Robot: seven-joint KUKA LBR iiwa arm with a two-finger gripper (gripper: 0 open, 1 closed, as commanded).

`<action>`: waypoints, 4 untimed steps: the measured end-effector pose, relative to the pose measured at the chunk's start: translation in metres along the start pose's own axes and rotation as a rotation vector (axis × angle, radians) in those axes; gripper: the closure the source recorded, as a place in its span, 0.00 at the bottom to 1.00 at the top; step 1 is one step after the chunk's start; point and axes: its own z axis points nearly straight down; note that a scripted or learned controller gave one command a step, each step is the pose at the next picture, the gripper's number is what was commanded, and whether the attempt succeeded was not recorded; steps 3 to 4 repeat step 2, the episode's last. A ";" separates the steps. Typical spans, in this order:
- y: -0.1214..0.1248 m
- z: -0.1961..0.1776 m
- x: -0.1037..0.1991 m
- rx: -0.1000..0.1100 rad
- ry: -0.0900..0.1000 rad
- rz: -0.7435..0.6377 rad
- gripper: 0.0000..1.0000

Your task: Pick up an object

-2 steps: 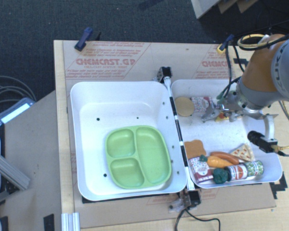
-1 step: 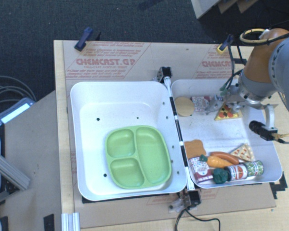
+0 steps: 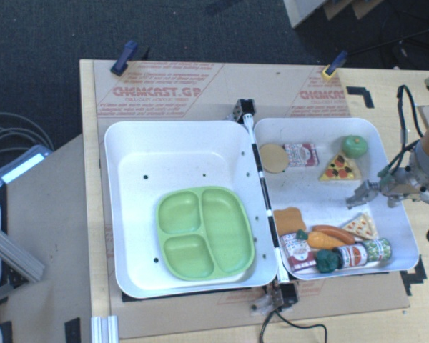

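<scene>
My gripper (image 3: 357, 194) hangs low over the right bin (image 3: 311, 195), near its right wall, open with nothing between its fingers. A pale triangular food slice (image 3: 361, 226) lies just below it in the view. A pizza slice (image 3: 339, 168) and a green apple (image 3: 355, 146) lie a little further back. Along the bin's front sit an orange carrot (image 3: 329, 236), a bottle with a red label (image 3: 359, 253), a dark green toy (image 3: 327, 261), a red-and-white packet (image 3: 294, 248) and a piece of toast (image 3: 289, 221). At the back left are a tan round disc (image 3: 274, 158) and another packet (image 3: 301, 154).
The left bin (image 3: 132, 170) holds a green divided plate (image 3: 204, 232). A black clip (image 3: 244, 108) sits where the two bins meet at the back. The arm and its cables (image 3: 407, 148) come in at the right edge. A bare patch of bin floor (image 3: 311, 195) lies left of the gripper.
</scene>
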 end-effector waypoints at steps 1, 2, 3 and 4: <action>0.057 0.085 0.014 0.000 0.001 -0.002 0.00; 0.118 0.084 0.025 -0.001 0.001 -0.003 0.00; 0.118 0.084 0.025 -0.001 0.001 -0.003 0.00; 0.118 0.084 0.025 -0.001 0.001 -0.003 0.00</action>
